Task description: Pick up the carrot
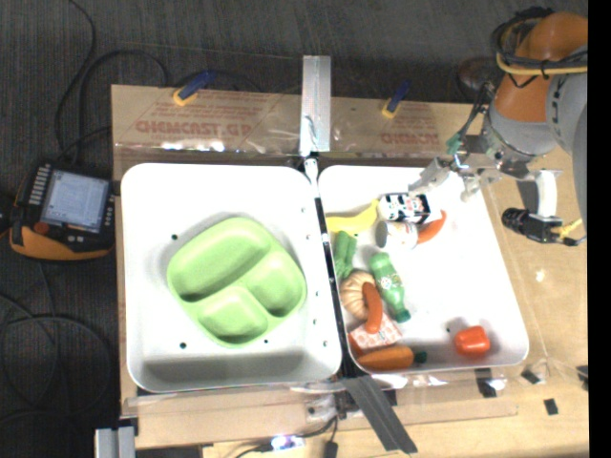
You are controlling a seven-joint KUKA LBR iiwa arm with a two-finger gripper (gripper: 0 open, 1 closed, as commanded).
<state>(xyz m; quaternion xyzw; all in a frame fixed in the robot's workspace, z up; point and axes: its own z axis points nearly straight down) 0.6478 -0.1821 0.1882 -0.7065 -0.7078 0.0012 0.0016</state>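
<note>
The carrot (386,358), orange and long, lies along the front wall of the right bin (496,256), next to a red packet. My gripper (449,181) hovers over the far right part of that bin, well behind the carrot. Its fingers stand apart with nothing between them. Just left of the gripper and below it are a small black and white carton (403,206) and a curved orange-red pepper (434,226).
The right bin also holds a banana (350,219), a green bottle (389,286), a round pastry (355,294), an orange stick (372,305) and a red-orange pepper (472,341). A green divided plate (236,280) sits in the left bin (143,198). A handheld pendant (62,208) lies off the bench at left.
</note>
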